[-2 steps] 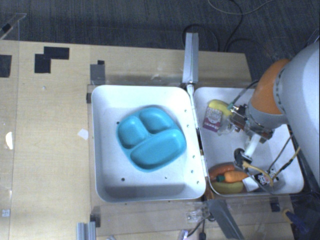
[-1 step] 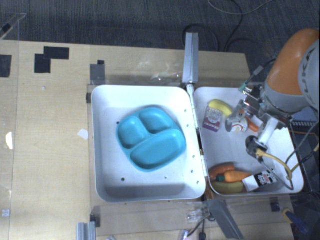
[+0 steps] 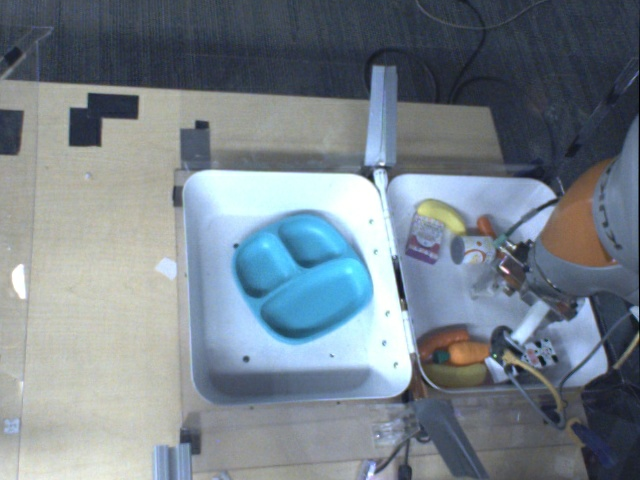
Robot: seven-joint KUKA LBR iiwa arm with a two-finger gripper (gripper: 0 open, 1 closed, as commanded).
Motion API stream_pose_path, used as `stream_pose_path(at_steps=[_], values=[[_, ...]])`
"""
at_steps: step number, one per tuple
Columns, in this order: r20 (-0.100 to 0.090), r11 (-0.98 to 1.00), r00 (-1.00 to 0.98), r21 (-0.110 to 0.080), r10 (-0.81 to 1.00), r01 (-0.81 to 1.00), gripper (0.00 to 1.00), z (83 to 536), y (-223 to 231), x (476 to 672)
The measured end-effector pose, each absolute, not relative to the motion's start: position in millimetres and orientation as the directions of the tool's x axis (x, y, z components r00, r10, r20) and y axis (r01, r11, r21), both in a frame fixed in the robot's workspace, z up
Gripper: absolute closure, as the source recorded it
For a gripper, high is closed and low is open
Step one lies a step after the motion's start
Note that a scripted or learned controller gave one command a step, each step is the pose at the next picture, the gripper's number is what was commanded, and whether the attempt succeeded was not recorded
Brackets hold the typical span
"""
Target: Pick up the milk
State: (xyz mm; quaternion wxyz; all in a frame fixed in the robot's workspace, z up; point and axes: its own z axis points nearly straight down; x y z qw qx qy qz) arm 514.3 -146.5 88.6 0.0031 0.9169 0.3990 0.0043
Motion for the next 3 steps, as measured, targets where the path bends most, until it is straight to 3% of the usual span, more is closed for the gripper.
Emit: stream_pose_path(at_steps=[1,2,3], values=[[0.002,-0.812,0.812,0.001,0.584,0.584,0.00,128.2,-152.8,544.9],[0.005,-0.736,0.736,0.006,0.677,0.677,0.00,88.1,-135.4,561.5],[0.010,-0.731,0.730,0.011,0.683,0.683,1.00,100.6,-133.4,564.7]])
